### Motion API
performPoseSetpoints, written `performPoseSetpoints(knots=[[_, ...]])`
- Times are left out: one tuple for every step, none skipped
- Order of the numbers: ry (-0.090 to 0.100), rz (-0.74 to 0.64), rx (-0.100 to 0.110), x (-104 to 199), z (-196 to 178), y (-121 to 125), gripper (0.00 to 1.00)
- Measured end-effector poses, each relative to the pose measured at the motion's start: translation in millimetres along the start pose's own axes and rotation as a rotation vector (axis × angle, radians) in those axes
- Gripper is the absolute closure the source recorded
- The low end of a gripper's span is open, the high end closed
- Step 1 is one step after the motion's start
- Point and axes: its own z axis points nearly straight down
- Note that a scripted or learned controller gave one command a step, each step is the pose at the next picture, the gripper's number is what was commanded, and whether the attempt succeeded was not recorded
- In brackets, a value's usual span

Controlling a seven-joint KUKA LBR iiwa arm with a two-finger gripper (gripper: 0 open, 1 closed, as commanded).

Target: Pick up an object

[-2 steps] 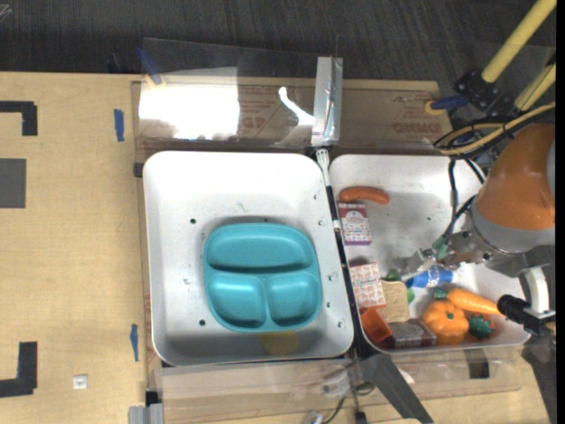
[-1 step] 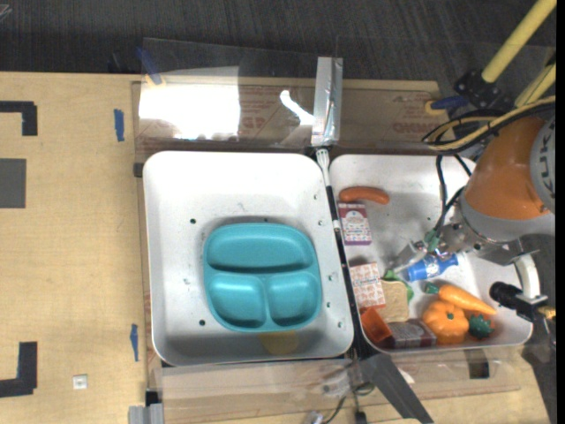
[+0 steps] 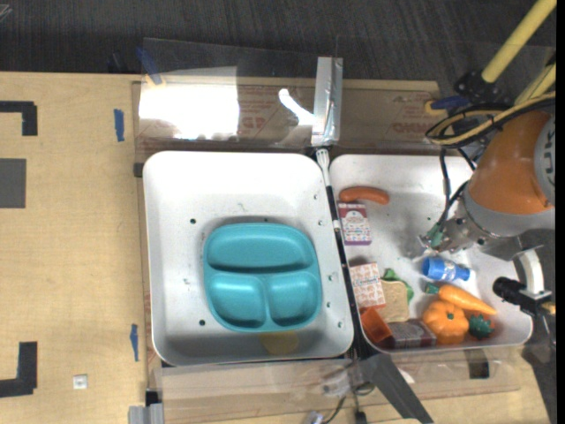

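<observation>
White right bin (image 3: 397, 170), blue item (image 3: 444, 269) half-hidden under the hand (image 3: 439, 238).

You can read no word or number on this bench. Faint reddish print runs across the cardboard strip (image 3: 265, 117) behind the bins, well away from the gripper (image 3: 441, 237), but glare from clear plastic washes it out; a second patch of the same print sits on the strip nearer the arm, too small to make out. A small box with a pink label (image 3: 355, 223) lies in the right bin, just beside the gripper on its far side from the arm; its lettering is blurred. A patterned packet (image 3: 365, 284) near it shows only specks.
</observation>
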Motion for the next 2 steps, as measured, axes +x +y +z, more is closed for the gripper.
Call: performPoseSetpoints(knots=[[0.004,0.076,0.004,50.0,-88.2,51.8,1.0],[0.005,0.079,0.011,48.5,-84.8,49.2,0.0]])
